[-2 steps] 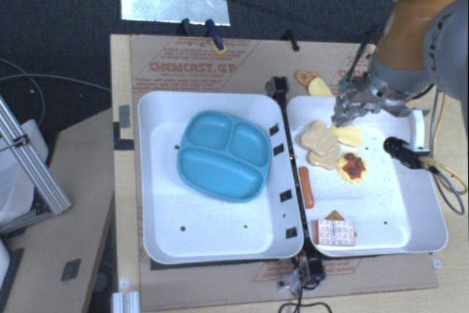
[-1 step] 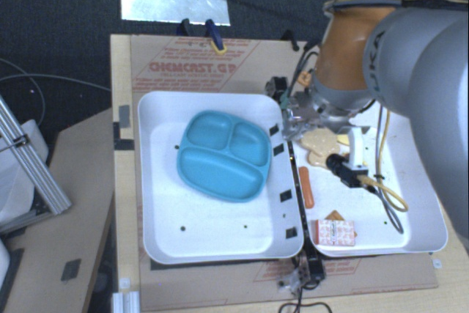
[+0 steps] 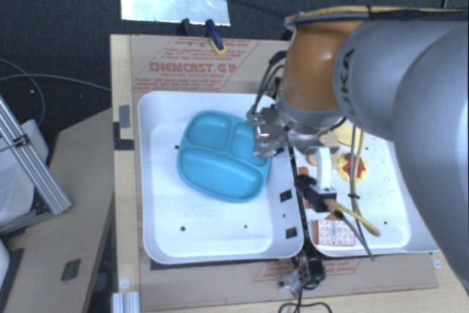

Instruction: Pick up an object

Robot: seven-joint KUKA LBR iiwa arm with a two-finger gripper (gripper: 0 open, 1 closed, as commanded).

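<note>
Glossy blue plastic plate (image 3: 220, 163), smooth white bin (image 3: 165, 157)

Divided tray (image 3: 220, 165) in left bin (image 3: 165, 231); tool (image 3: 265, 135) over tray's right edge.

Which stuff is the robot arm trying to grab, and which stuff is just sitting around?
For the job:
gripper, right at the blue plate's edge
blue divided plate in the left bin

Just lying about:
wooden-handled brush, right bin
small red-and-white packet, right bin
blue clamp behind the bins
</note>
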